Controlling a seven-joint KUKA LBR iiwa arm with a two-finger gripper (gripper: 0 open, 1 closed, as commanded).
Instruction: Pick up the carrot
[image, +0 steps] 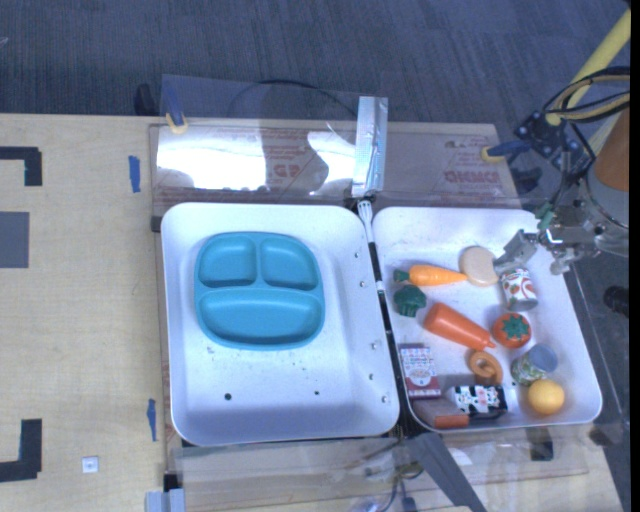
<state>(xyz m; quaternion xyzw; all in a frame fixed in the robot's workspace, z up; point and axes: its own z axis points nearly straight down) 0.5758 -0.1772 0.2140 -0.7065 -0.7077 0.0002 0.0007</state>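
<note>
I read the gripper (520, 252) poised over the right bin's (585, 340) far right corner; I cannot tell whether it is spread or pressed together. Taking the carrot (457, 325) mid-bin as landmark: nearer the camera sit a small carton (416, 367) and a lemon (545, 397); just right, a tomato (512, 329); farther, a smaller carrot (436, 275). Left of it, a blue divided plate (260, 289) lies in the left bin (190, 400).

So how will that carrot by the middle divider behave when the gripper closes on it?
The carrot looks like smooth moulded plastic, so probably rigid, light and a bit slippery. Its tapered round body may roll or squirt out sideways. It lies apart from the broccoli, leaving some room.
</note>
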